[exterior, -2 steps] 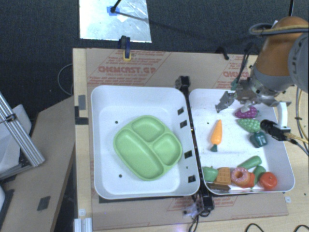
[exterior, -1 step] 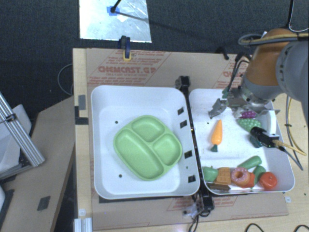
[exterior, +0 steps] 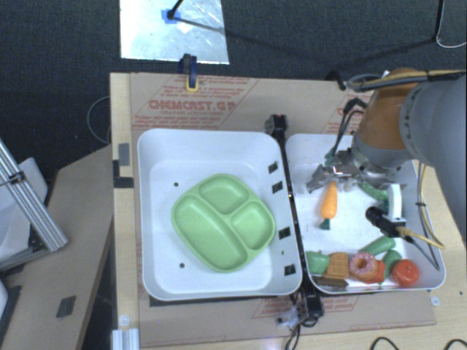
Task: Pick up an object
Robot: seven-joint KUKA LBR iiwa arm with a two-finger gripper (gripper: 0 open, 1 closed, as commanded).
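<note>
Over on the left of the frame, the left bin [exterior: 157, 159] holds a green divided plate [exterior: 222, 222] and nothing is happening there. Moving right, across the divider, the right bin [exterior: 306, 152] carries the toys: an orange carrot [exterior: 330, 200] lies upright in the frame near the bin's middle, and along the lower edge sit a cracker [exterior: 337, 265], a pink doughnut [exterior: 363, 266], a red tomato [exterior: 405, 271] and some green pieces. The jaws [exterior: 333, 173] hang just above the carrot's upper end, close to touching it, with the grey arm [exterior: 427, 122] and its orange band behind them at the upper right. From where I stand I cannot tell how wide they are set. To my eye nothing is lifted yet; the carrot looks to be lying on the bin floor, so the grasp and the lift are both still to do.
</note>
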